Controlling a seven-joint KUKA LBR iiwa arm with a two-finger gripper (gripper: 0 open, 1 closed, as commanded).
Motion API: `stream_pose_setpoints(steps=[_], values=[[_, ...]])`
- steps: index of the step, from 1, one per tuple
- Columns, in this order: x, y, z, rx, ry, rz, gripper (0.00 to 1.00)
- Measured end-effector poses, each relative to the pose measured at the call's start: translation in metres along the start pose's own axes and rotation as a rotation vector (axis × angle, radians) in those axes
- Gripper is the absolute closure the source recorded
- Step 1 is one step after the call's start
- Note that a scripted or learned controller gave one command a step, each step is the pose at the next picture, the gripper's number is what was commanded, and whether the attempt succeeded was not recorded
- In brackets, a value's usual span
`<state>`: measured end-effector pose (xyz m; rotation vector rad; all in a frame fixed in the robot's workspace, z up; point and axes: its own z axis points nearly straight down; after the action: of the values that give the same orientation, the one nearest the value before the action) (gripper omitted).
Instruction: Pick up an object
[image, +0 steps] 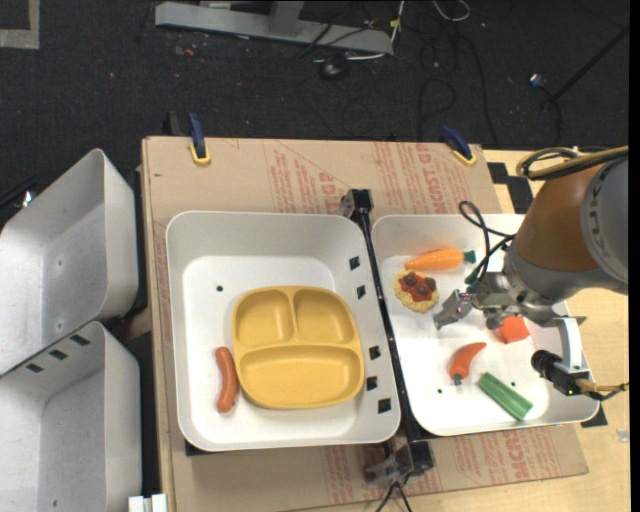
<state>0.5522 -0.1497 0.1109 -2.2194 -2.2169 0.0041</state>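
Gripper (470, 303) sits low in the right bin (560, 415), nothing between its fingers; how far they are parted I cannot tell. Nearest piece — the red pepper (466, 359), just nearer the camera than the gripper, long axis slanting near-left to far-right. Tart (417, 289) just left; orange block (513, 330) just right.
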Motion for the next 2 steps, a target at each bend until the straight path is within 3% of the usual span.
stream_pose_setpoints(steps=[1, 2], values=[[0.000, 0.001, -0.013, -0.006, -0.002, 0.001, 1.00], [-0.004, -0.003, -0.075, -0.012, -0.004, -0.001, 1.00]])
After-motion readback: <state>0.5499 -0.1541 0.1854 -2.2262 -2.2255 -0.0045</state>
